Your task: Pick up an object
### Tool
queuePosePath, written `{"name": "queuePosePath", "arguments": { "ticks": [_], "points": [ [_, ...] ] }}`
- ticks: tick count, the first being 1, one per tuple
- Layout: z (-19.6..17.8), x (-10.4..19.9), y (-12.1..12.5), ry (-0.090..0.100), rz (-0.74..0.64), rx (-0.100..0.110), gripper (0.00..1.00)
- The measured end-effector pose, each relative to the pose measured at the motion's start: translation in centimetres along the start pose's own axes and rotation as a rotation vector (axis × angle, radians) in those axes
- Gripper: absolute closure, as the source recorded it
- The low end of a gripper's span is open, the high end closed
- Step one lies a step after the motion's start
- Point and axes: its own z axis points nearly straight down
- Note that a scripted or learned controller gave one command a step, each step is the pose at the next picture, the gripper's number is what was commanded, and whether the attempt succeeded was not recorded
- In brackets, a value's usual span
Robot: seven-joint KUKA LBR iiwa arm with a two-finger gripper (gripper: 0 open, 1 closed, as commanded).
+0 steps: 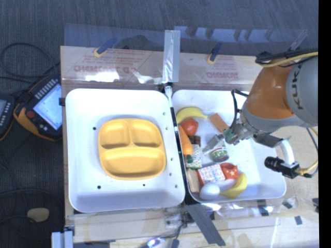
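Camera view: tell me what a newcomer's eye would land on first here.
The yellow divided tray stands out first, sitting alone in the middle of the left bin. Next comes the arm's orange band at the right, with the gripper lowered into the right bin. Under and beside it lies a crowded pile of small items, among them a banana at the far end and a white egg at the near end.

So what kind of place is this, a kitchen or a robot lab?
Most likely a robot lab, not a kitchen. A big grey and orange arm reaches over two white bins on a bench, the food looks like toys, and a handheld controller with cables lies on the carpet.
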Motion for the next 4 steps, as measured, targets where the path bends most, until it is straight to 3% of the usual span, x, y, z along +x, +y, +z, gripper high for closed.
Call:
{"name": "queuePosePath", "arguments": {
  "ticks": [1, 2, 3, 4],
  "points": [
    [4.7, -1.0, -1.6, -0.006, -0.064, -0.010, 0.00],
    [3.7, -1.1, -1.5, -0.008, -0.062, -0.015, 1.00],
    [-4.7, 4.1, 5.1, -0.002, 0.139, 0.000, 1.00],
    [-8.5, 7.5, 12.9, -0.004, -0.176, 0.000, 1.00]
  ]
}}
